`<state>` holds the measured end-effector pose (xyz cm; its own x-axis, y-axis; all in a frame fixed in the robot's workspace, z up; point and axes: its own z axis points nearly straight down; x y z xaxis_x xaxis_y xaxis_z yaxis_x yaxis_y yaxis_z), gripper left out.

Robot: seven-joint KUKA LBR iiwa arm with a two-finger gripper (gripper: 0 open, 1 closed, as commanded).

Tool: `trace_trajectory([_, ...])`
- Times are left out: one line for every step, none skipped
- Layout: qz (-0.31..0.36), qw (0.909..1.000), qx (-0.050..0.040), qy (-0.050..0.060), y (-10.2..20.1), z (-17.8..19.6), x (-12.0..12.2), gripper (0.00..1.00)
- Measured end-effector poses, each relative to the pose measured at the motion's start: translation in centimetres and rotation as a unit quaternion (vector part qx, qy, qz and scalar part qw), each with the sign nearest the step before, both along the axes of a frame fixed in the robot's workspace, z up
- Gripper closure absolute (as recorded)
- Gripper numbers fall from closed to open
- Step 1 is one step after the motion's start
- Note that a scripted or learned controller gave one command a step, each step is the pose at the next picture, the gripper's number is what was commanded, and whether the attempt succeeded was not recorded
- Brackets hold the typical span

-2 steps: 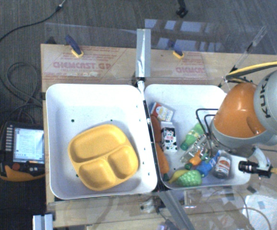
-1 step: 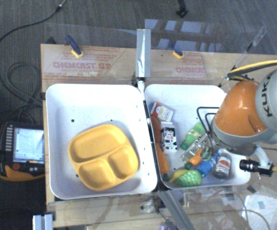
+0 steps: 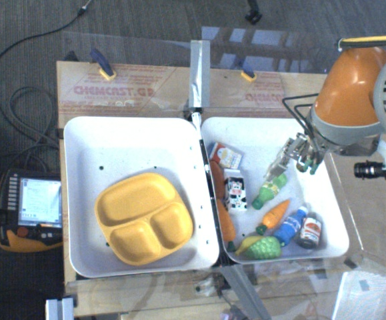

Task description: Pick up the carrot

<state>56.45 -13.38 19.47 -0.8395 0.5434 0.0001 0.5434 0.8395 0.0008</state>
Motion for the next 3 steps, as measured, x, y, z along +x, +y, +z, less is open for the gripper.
trace_trajectory([0.000, 1.0000, 0.0001, 0.000, 0.0, 0.0, 0.0, 0.00])
trace_trajectory([0.094, 0.9955, -0.0004, 0.000, -0.4, -9.0, -2.3, 0.00])
trace_trajectory([0.094, 0.9955, 0.0005, 0.000, -0.3, -8.1, -2.2, 1.00])
